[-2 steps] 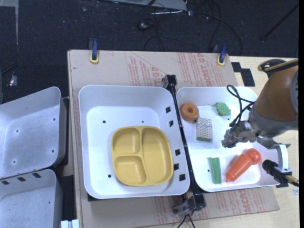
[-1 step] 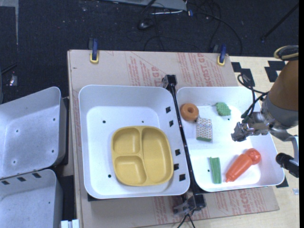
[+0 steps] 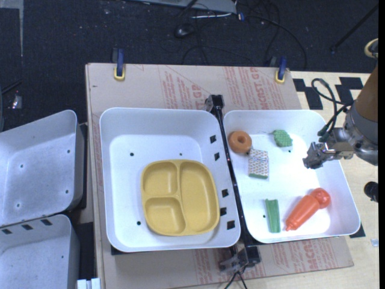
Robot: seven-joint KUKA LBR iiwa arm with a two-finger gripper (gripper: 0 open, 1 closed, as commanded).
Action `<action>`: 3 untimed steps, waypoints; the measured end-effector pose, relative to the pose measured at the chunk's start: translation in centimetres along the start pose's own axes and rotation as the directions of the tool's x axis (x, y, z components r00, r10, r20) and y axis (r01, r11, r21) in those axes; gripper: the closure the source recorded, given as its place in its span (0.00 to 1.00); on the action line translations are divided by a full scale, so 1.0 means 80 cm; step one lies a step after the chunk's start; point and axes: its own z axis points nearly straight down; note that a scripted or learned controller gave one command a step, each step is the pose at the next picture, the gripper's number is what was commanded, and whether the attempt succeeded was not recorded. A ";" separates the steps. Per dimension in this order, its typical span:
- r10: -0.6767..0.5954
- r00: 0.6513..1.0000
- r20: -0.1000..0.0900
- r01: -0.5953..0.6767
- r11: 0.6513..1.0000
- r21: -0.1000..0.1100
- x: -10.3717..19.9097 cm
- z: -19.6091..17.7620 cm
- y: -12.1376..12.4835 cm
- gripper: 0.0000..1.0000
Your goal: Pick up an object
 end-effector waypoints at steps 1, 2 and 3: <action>-0.006 1.000 -0.003 0.006 1.000 0.004 0.070 -0.006 0.023 1.00; -0.005 1.000 -0.003 0.005 1.000 0.005 0.147 -0.002 0.043 1.00; -0.004 1.000 -0.002 0.004 1.000 0.006 0.219 0.016 0.065 1.00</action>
